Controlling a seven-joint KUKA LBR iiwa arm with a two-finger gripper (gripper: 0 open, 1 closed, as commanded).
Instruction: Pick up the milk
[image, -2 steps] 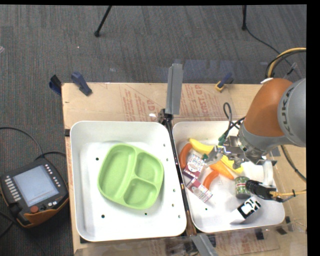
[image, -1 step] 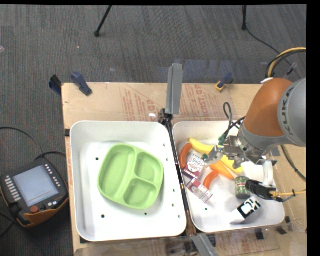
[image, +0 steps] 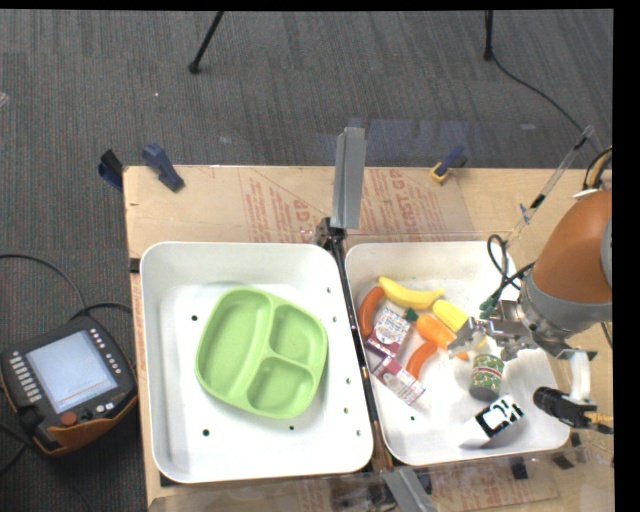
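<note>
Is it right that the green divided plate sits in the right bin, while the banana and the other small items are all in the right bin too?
Not quite. The camera view shows the green divided plate lying in the left bin, not the right one. The banana and the other small items are indeed in the right bin.

Two shallow white bins are set side by side on a bench. In the left bin a green divided plate is laid. In the right bin a banana, orange pieces, two pink-and-white packets, a small can and a black-and-white milk carton are seen. The gripper is positioned just above the can. A teach pendant is placed on the floor at left.
</note>
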